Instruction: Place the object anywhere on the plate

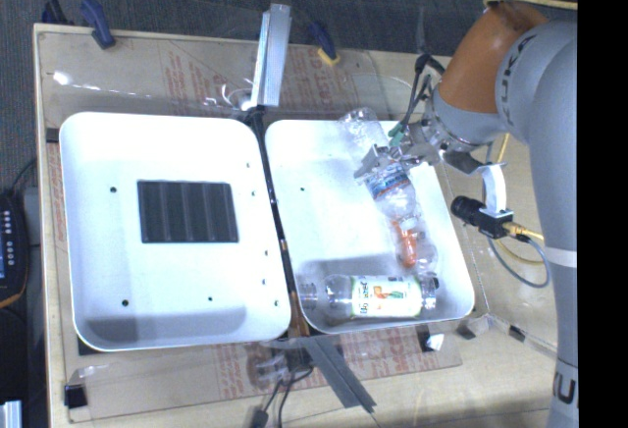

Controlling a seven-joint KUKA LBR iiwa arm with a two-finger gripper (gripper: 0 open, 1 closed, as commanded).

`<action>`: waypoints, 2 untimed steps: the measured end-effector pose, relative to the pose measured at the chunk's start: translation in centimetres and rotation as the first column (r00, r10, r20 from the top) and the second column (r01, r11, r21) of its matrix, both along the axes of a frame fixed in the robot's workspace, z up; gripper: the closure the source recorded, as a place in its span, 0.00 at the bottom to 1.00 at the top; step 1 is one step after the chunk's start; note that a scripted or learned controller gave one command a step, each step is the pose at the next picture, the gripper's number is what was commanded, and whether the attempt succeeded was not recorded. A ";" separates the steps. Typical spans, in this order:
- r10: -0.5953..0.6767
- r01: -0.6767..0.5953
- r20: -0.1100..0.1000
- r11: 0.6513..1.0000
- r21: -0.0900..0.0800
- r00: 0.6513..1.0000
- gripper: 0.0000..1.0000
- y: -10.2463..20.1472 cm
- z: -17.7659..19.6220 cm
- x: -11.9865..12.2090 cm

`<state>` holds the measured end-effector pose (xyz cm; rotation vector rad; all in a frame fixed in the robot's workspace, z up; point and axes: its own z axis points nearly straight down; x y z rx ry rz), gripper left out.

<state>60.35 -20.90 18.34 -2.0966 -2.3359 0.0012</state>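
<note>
Nearest us, a clear plastic bottle with a green-and-orange label lies along the right bin's front wall. A second, crumpled bottle slants above it, under the gripper. The dark, ribbed plate sits flat in the left bin.

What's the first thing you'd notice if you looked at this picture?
Probably the big grey robot arm with its orange band, reaching in from the right over the right bin. Its claw is down among clear plastic bottles, and another bottle lies along that bin's near edge. In the left bin a dark ridged plate stands out.
</note>
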 end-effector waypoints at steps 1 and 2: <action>0.170 -0.170 0.003 0.986 -0.002 0.986 1.00 8.5 4.3 1.9; 0.256 -0.256 -0.002 0.967 0.000 0.967 1.00 8.7 -4.0 2.2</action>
